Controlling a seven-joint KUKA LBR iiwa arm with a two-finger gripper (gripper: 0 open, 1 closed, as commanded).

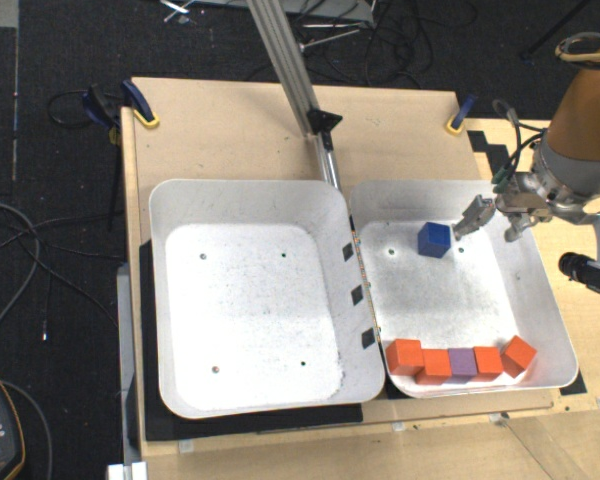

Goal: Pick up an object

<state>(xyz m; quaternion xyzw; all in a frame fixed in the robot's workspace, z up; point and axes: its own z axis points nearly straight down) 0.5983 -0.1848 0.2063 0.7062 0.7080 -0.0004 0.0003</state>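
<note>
- Camera view: the pincer [492, 218] is seen above the right bin [540, 298], its fingers spread apart with nothing between them.
- A blue cube [434, 239] is found just left of the pincer.
- Orange blocks [407, 355] and a purple block [462, 362] are lined along the bin's near edge.

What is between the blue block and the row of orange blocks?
Nothing: in the camera view, only bare white floor of the right bin separates the blue block from the row of blocks.
</note>
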